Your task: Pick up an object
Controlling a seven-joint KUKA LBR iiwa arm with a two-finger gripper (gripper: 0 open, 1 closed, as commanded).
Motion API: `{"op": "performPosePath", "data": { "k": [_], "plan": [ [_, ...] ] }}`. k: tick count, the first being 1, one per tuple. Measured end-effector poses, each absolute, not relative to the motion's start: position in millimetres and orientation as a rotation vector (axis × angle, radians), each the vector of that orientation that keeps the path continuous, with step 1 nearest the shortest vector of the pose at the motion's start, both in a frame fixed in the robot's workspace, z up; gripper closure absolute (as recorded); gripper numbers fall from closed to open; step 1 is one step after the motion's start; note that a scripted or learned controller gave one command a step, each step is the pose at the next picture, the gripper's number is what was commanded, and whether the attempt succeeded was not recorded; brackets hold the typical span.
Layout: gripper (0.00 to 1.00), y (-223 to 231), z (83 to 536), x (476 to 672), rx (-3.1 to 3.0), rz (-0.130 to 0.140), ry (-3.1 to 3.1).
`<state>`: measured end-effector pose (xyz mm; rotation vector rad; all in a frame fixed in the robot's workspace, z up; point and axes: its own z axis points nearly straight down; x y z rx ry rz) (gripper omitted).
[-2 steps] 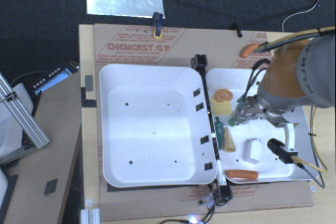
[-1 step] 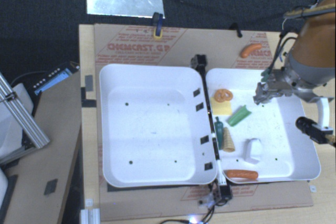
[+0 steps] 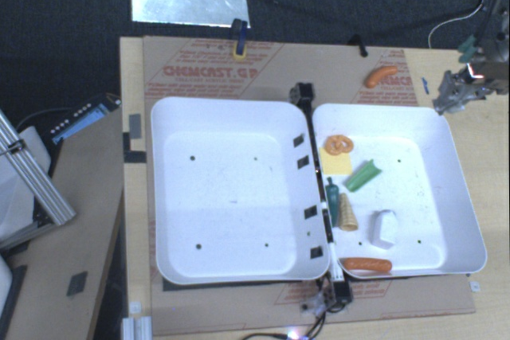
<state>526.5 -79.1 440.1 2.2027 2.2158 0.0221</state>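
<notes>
- Tool [image 3: 456, 91]: poised past the right bin's far right corner, above the counter [image 3: 263, 60]. Whether it stands wide or narrow cannot be told; nothing is seen held. Judged parked clear ahead of a descent.
- Right bin [image 3: 446, 171]: just below and left of the tool; shallow, white, smooth moulded plastic with rounded corners. It keeps the candidate objects together.
- Stray sausage [image 3: 381, 76]: orange, curved, glossy, lying on the counter left of the tool, outside both bins.
- Green piece [image 3: 362, 175]: elongated, angular, nearest in-bin candidate.
- Pretzel [image 3: 339, 145]: brown, looped, touching a flat yellow square [image 3: 335, 163].
- White block [image 3: 384, 228]: boxy, matte, low contrast against the bin.
- Cone [image 3: 347, 212]: tan, ribbed, against the divider.
- 2nd sausage [image 3: 366, 265]: at the near wall, farthest of the right bin's items.
- Left bin [image 3: 231, 187]: beyond all.
</notes>
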Motion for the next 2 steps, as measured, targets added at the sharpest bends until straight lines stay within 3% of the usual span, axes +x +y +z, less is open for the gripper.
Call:
{"op": "performPosePath", "data": {
  "k": [1,2],
  "plan": [
    [1.00,-16.2,484.8,504.5,2.206,0.012,2.230],
    [1.00,40.1,538.2,498.3,2.207,0.012,2.230]
  ]
}}
